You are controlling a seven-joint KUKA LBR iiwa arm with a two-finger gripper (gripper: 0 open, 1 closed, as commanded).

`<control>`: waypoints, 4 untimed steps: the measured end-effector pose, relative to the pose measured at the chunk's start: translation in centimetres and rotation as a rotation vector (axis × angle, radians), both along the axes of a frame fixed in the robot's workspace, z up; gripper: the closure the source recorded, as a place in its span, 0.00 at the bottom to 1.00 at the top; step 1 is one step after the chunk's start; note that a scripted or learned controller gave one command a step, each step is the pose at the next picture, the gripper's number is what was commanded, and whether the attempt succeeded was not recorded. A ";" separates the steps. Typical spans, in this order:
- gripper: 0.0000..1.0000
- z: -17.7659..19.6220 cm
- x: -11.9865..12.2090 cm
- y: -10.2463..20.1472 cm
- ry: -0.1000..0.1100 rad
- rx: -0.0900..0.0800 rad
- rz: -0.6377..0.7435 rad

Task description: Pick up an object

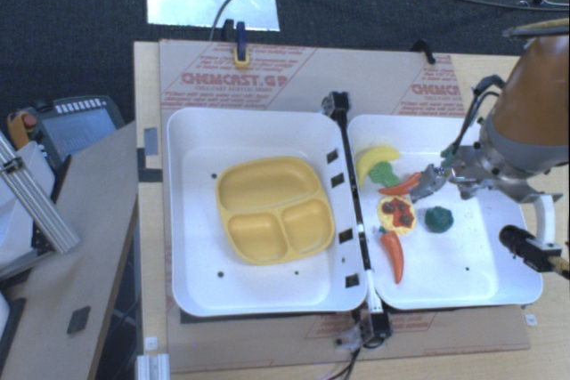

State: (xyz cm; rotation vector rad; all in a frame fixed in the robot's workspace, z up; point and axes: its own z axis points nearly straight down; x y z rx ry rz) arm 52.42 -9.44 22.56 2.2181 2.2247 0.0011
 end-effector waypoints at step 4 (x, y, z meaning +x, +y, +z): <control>1.00 -13.1 0.9 -0.4 -0.001 0.000 -0.003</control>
